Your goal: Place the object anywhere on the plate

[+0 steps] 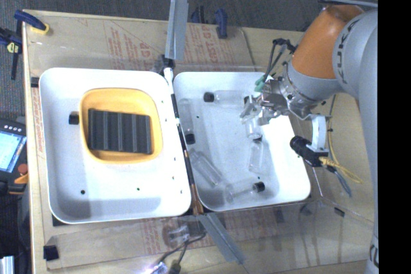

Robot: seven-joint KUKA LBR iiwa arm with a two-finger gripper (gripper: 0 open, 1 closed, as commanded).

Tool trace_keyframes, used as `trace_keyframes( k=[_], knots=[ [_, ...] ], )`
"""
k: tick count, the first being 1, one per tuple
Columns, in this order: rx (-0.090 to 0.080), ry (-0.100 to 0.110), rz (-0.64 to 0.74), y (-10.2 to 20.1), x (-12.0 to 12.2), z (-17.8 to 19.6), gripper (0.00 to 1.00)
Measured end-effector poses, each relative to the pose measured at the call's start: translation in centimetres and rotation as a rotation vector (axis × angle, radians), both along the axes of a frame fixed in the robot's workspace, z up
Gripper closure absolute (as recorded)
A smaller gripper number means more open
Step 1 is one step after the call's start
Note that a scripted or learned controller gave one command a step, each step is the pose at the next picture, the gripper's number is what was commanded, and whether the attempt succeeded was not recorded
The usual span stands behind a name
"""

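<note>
a grey robot arm (359,42) with an orange band reaches in from the right, and its end effector (257,113) hangs over the upper right part of the right-hand white bin (282,183). whether it is apart or together cannot be told, because the metal parts blur into the pale bin floor.

several clear plastic items lie in that bin, hard to make out against the white. a clear tube with a dark cap (244,189) lies below the end effector, near the bin's front edge. another clear tube (207,169) lies below and to the left of the end effector. a small dark cap (209,97) sits to the left of the end effector, near the bin's back wall. which of these is the object to move cannot be told.

well to the left of the end effector, in the left-hand white bin (64,189), rests a yellow plate (122,101) with a dark ribbed centre. both bins sit side by side on a wooden counter (115,35).
</note>
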State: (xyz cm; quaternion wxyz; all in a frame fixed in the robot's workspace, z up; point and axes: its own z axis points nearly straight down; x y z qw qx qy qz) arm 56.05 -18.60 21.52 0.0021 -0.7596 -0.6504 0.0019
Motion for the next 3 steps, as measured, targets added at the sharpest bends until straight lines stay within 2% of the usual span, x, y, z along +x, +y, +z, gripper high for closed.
trace_keyframes(
  k=[1,2,3],
  knots=[
    [0.000,-0.003,0.138,8.4,2.5,0.9,1.00],
    [0.000,-0.004,0.228,16.0,5.4,-1.4,1.00],
    [0.000,-0.004,0.227,15.9,5.4,-1.4,0.00]
  ],
)
